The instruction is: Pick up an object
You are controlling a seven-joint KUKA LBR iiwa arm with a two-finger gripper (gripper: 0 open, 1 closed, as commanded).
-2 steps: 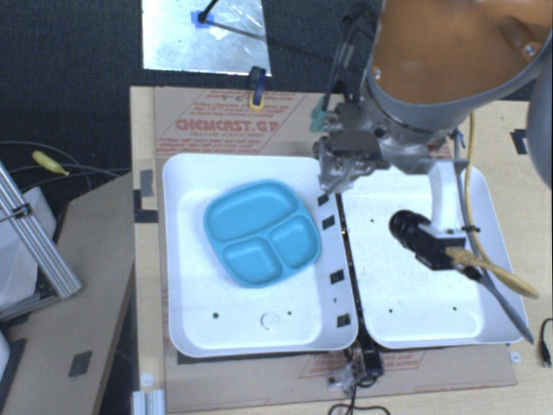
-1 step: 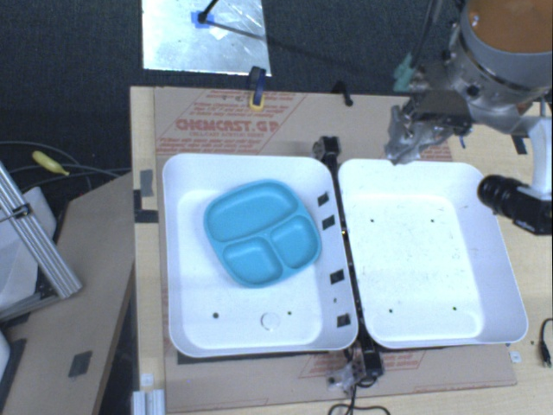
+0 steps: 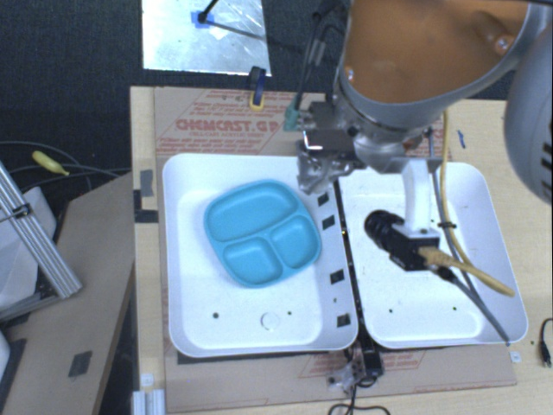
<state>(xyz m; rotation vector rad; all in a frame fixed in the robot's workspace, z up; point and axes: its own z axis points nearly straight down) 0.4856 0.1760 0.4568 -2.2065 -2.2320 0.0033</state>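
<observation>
1. A dark floor surrounds the bench, which is covered by a brown cardboard sheet [image 3: 207, 102] that bears the two white bins side by side.
2. The blue plate [image 3: 259, 232], a rounded dish with three compartments, lies flat in the left bin [image 3: 186, 318], turned askew to the bin's walls.
3. The gripper [image 3: 316, 178] hangs just past the plate's upper right corner, over the rim where the two bins meet. It is beside the plate, not over it, and whether they touch cannot be told.
4. Whether the gripper is released or clenched cannot be told, and nothing can be seen in its grasp.
5. The arm [image 3: 415, 41] rises from the gripper up and to the right of the plate, over the right bin [image 3: 484, 318].
6. Above the plate, red print [image 3: 226, 125] on the cardboard reads "CHEMCAST GP"; the smaller red lines around it are too small to read.
7. Further above the plate, a yellow and blue clamp [image 3: 257, 89] sits at the cardboard's edge, below a shiny sheet [image 3: 173, 33] marked with blue tape [image 3: 204, 17].
</observation>
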